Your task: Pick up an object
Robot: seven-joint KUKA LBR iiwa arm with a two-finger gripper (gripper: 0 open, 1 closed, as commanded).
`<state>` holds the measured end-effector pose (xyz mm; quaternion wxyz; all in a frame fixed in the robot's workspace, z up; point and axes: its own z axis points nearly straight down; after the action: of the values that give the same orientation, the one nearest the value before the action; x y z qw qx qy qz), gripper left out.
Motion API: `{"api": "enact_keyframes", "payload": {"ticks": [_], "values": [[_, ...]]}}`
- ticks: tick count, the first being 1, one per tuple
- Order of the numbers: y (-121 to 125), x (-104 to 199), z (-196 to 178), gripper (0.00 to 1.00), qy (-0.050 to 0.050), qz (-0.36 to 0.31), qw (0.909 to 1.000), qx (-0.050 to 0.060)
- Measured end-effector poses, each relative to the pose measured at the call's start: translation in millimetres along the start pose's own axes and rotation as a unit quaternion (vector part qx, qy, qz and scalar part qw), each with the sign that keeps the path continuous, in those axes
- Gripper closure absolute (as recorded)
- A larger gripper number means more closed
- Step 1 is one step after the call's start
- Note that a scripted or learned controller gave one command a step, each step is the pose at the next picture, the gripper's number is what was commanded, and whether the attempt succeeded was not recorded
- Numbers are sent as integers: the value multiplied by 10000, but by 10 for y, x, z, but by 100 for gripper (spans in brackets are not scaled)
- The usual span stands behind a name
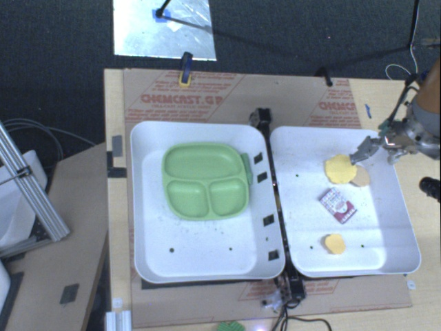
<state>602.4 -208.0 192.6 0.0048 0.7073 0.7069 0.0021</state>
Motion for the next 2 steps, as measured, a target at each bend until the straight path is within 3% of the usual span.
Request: {"api": "enact_keyframes", "payload": {"ticks": [1,2], "values": [[-182,291,1133,0,31,-23,10000,70],[606,304,1066,0,7,-40,10000,-2]]}}
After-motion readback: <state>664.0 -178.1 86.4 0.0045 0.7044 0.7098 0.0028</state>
